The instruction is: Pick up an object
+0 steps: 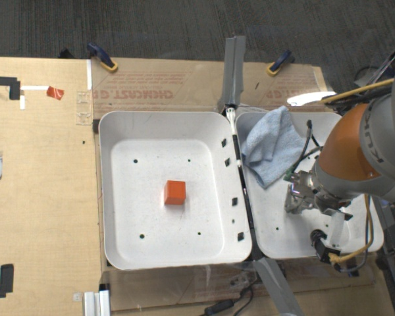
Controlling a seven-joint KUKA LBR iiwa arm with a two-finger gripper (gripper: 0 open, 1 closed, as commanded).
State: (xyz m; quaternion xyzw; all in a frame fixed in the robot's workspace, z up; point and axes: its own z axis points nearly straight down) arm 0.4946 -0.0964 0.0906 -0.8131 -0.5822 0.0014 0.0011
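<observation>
— Looking at the right bin [270,242], where is the gripper [301,196] hanging?

— It is hanging low over the bin floor, just beside the blue cloth [271,143] lying bunched in the far left corner of that bin. Whether the jaws are open or closed, I cannot tell.

— And the red block [175,193]?

— It is sitting alone near the middle of the left bin [118,176], well apart, across the shared wall. The cloth is lying far nearer, so it seems the likelier target.
</observation>
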